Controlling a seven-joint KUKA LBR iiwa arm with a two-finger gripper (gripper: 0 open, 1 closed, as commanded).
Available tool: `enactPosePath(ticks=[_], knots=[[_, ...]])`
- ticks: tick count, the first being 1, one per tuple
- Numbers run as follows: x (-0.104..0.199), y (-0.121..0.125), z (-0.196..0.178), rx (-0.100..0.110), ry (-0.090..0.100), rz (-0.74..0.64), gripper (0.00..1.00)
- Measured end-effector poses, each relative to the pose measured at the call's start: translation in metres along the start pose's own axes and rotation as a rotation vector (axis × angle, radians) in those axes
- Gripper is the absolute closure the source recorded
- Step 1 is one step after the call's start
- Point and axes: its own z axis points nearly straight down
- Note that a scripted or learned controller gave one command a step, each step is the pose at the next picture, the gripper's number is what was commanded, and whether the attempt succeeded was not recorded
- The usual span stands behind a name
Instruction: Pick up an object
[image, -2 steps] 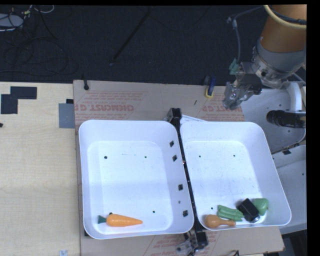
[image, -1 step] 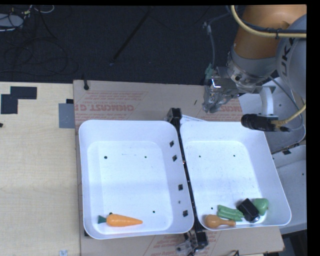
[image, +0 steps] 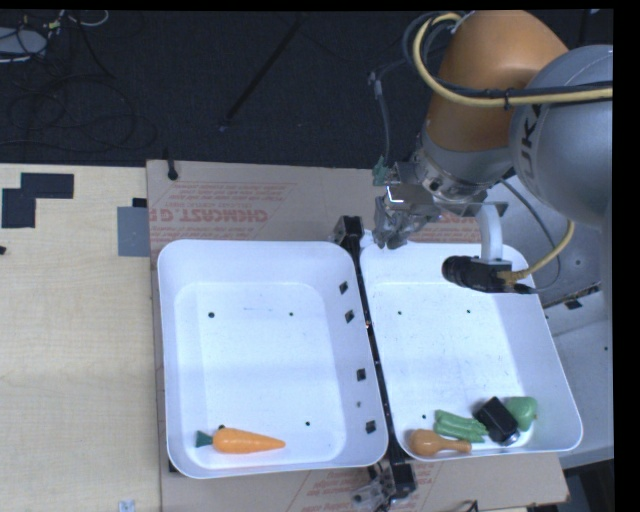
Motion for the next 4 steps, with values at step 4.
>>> enactPosePath(ticks=[4], knots=[[0.109,0.012,-0.212,-0.010,0.002,-0.005,1.00]])
